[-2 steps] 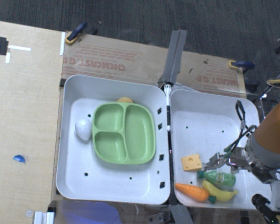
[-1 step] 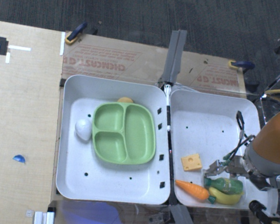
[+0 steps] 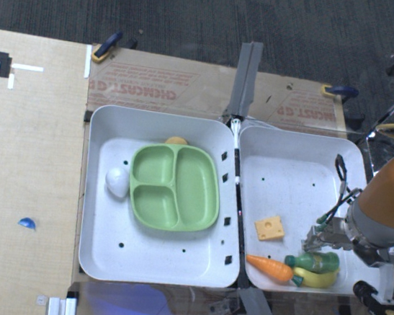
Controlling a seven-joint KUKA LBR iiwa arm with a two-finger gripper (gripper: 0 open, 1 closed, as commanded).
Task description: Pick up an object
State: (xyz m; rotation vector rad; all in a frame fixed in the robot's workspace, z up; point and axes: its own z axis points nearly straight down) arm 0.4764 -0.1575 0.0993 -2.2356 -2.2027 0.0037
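On the wooden surface (image 3: 21, 165), two shallow white bins are set side by side. In the left white bin (image 3: 93, 248), a white ball (image 3: 116, 180) is seen touching the left edge of a green three-compartment plastic tray (image 3: 176, 186), and a small yellow-orange object (image 3: 176, 141) shows just behind the tray. In the right white bin (image 3: 289, 173), a yellow wedge of toy cheese (image 3: 269, 228) lies near the middle, with an orange toy carrot (image 3: 269, 267) in front of it. Just right of the carrot, a green-and-yellow toy (image 3: 315, 271) is found directly beneath the gripper (image 3: 320, 239). Whether the gripper is spread or pressed together cannot be told.
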